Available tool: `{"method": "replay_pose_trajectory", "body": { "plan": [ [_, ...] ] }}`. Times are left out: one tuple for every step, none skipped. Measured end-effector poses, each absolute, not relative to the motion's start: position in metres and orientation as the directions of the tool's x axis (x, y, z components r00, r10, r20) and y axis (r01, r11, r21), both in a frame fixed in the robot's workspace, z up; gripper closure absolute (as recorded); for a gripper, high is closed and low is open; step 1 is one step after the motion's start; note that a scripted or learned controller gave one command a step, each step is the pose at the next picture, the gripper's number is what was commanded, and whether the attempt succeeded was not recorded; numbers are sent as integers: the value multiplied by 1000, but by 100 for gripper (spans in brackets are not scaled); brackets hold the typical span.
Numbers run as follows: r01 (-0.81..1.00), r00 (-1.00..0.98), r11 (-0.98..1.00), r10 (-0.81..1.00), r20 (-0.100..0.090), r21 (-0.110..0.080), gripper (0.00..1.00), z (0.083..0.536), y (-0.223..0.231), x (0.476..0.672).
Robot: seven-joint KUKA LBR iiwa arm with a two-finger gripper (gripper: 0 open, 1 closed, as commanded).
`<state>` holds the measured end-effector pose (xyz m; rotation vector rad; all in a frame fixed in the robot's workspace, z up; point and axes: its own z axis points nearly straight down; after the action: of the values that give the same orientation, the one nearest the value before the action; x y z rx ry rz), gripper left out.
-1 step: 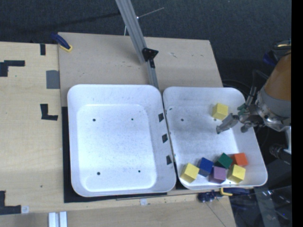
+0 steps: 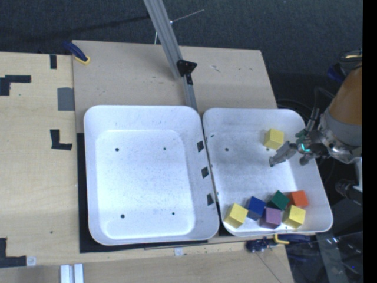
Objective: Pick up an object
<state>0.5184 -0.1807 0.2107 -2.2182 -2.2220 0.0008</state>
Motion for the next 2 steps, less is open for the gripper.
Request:
{"method": "replay_pose_trajectory", "body": {
  "plan": [
    [1000, -1, 1, 1000, 1, -6, 0, 167, -178, 517],
    [1000, -2, 2, 1000, 1, -7, 0, 119, -173, 523]
  ]
}}
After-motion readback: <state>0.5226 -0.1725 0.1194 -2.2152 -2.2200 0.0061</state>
